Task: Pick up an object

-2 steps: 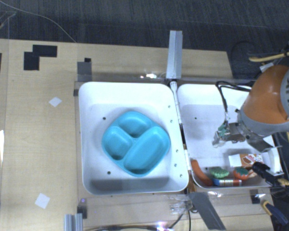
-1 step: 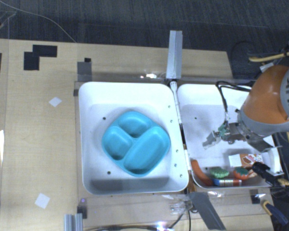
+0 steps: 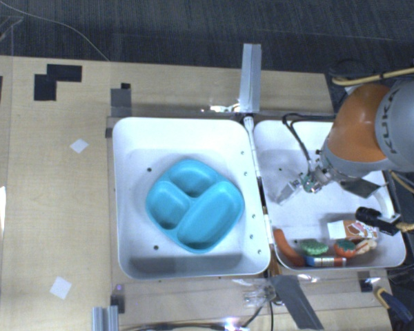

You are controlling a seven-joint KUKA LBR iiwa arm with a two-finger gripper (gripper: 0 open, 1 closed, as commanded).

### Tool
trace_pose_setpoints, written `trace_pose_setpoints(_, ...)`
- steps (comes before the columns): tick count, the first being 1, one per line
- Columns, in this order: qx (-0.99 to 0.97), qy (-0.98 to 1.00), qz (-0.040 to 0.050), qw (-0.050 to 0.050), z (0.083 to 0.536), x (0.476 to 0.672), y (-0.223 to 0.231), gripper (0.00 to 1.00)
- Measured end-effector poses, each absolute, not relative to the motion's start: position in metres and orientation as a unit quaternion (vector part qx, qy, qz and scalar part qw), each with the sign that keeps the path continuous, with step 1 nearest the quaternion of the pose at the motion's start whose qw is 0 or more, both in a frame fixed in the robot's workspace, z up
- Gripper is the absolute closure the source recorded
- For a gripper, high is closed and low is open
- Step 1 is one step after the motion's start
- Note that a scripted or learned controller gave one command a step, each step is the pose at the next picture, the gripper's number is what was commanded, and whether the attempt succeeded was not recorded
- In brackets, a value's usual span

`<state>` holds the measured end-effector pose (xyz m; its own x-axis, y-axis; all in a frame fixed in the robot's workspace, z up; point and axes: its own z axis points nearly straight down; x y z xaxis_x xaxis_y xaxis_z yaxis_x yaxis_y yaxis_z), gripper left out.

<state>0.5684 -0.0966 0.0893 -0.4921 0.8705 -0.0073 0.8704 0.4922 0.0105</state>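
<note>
My gripper (image 3: 284,192) hangs over the left middle of the right bin (image 3: 276,143), pointing down and to the left from the orange-banded wrist (image 3: 355,126). Under it lies bare white bin floor. The loose objects are bunched along the right bin's front edge, well below the gripper: a curved orange-red piece (image 3: 282,243), a green round item (image 3: 315,247), a red pen-like stick (image 3: 324,260), a white box (image 3: 338,227) and a colourful packet (image 3: 363,232). None of them touches the gripper.
The left bin (image 3: 131,254) holds a blue three-compartment plate (image 3: 194,204) in its middle. A ridge (image 3: 257,185) divides the two bins. A metal post (image 3: 250,81) stands behind them. Black cables (image 3: 297,140) run along the arm.
</note>
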Motion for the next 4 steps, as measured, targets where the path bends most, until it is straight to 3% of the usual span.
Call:
trace_pose_setpoints(1, 0.490, 0.871, 0.0023, 0.005, 0.088, 0.618, -0.105, 0.00)
trace_pose_setpoints(2, 0.494, 0.869, 0.0028, 0.005, 0.090, 0.541, -0.100, 0.00)
trace_pose_setpoints(3, 0.478, 0.879, 0.0020, 0.005, 0.088, 0.617, -0.119, 0.00)
trace_pose_setpoints(4, 0.453, 0.892, 0.0012, 0.002, 0.106, 0.538, -0.096, 0.00)
